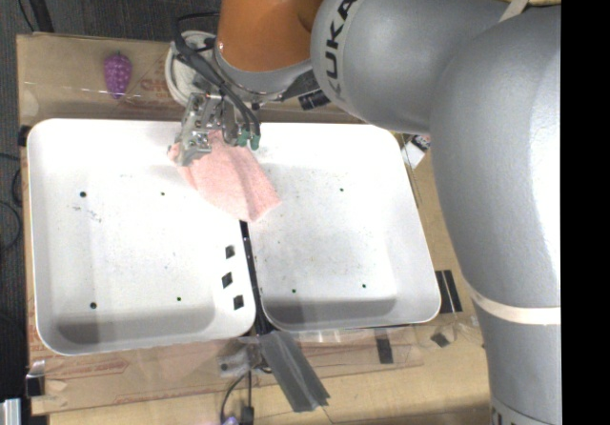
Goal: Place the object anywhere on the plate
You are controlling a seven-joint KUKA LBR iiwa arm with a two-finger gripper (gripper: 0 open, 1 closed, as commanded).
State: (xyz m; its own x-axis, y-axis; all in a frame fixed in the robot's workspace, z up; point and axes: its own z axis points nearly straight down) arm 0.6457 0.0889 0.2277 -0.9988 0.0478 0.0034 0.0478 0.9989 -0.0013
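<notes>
A pink cloth (233, 183) hangs crumpled over the back of the seam between the two bins, its upper left corner pinched in my gripper (195, 147). The gripper is shut on that corner, near the far edge of the left bin (114, 252). A white plate (177, 70) lies on the bench just beyond the bins, right behind the gripper. The orange wrist band and the arm cover most of the plate, leaving its left rim in sight.
A small purple object (117, 73) lies on the brown bench behind the left bin, to the left of the plate. The right bin (343, 252) sits under the arm. The big grey arm fills the upper right.
</notes>
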